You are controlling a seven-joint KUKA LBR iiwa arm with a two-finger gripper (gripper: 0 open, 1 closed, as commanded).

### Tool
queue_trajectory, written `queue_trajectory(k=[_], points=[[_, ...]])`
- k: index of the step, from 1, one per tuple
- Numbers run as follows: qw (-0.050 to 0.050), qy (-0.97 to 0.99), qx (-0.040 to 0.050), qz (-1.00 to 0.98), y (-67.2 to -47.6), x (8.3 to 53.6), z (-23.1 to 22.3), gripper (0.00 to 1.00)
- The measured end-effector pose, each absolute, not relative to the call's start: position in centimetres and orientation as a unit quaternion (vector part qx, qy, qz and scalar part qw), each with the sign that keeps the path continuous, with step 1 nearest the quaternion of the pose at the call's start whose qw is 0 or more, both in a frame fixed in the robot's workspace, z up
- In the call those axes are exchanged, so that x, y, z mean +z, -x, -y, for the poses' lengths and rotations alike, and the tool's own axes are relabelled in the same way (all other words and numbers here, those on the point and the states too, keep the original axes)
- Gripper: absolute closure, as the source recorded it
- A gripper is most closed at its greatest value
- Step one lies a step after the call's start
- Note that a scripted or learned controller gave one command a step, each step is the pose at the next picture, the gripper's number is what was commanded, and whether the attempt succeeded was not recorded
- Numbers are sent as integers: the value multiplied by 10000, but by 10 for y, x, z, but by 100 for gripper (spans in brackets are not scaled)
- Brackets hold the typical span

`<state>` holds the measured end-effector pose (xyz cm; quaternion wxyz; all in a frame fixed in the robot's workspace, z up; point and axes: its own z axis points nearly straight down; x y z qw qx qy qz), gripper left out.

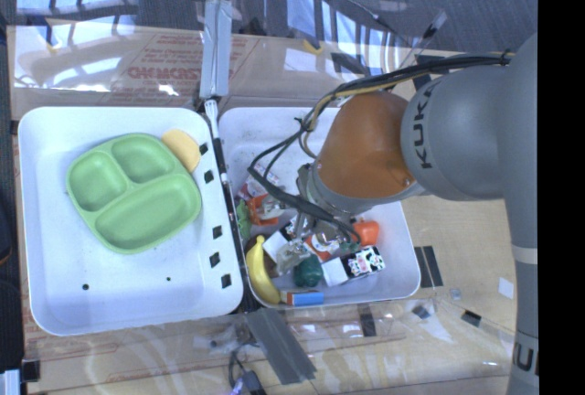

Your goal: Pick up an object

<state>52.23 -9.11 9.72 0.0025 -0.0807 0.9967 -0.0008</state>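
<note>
Over the right bin (pixel 402 279), the gripper (pixel 306 247) sits low among clutter beside a banana (pixel 260 270) and dark green toy (pixel 308 272); whether its fingers are parted or closed cannot be told.

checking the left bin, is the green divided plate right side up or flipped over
Right side up: the green plate lies flat in the left bin, its three hollow compartments facing the camera.

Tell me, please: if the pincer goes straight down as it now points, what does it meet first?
Probably the dark green object lying just under the pincer in the right bin, beside the banana. Depth is unclear from this slanted view, so neighbouring clutter could come first.
</note>
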Motion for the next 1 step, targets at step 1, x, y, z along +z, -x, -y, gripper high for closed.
queue_trajectory(k=[1], points=[[46,-1393,-8,-9902,-526,97,94,0]])
